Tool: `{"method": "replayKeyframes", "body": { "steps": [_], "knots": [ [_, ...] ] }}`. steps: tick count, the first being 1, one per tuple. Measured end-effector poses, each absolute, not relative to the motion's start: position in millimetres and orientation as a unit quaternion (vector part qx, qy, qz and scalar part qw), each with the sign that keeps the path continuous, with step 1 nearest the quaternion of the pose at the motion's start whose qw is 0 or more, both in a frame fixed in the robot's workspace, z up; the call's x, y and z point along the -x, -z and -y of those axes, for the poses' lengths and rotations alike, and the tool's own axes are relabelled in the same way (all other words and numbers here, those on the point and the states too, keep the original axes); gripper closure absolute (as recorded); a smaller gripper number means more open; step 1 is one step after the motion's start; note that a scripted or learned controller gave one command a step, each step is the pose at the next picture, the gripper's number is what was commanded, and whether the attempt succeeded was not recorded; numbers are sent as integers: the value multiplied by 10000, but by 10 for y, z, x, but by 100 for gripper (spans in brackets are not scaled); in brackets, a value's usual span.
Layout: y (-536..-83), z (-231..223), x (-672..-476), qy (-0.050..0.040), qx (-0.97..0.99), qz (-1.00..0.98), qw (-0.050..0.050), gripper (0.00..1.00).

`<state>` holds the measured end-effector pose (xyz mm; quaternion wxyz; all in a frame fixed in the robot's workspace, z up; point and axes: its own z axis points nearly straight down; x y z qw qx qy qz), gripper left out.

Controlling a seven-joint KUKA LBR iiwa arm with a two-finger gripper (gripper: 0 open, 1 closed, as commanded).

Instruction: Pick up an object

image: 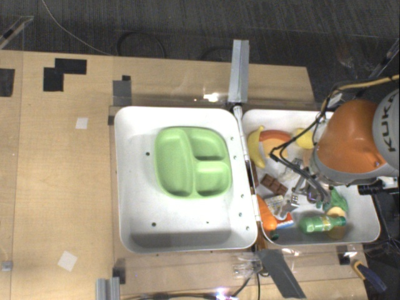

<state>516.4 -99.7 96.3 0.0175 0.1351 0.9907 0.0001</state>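
Observation:
The right bin (pixel 369 230) holds several small objects. A yellow banana (pixel 255 147) lies at its left wall beside an orange-and-white piece (pixel 275 137). A brown chocolate bar (pixel 271 183) sits in the middle, an orange carrot (pixel 265 215) lies at the front left, and a green bottle (pixel 317 224) lies on its side along the front. My gripper (pixel 292 200) hangs low over the middle of this bin, between the chocolate bar and the bottle. The arm's orange band (pixel 349 144) covers the bin's back right part.
The left bin (pixel 134 167) holds a light green divided plate (pixel 191 161). A metal post (pixel 239 74) stands at the back between the two bins. A green item (pixel 338 200) lies right of the gripper. Cables loop around the wrist.

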Motion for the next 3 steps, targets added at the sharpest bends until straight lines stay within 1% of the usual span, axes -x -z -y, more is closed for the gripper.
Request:
{"method": "replayKeyframes", "body": {
  "steps": [1, 2, 3],
  "knots": [
    [-1139, 1820, -5596, 14, -1012, -9948, 63, 0],
    [-898, 1875, -5256, 4, -1236, -9923, 84, 0],
    [-912, 1887, -4955, 5, -1726, -9849, 142, 0]
  ]
}}
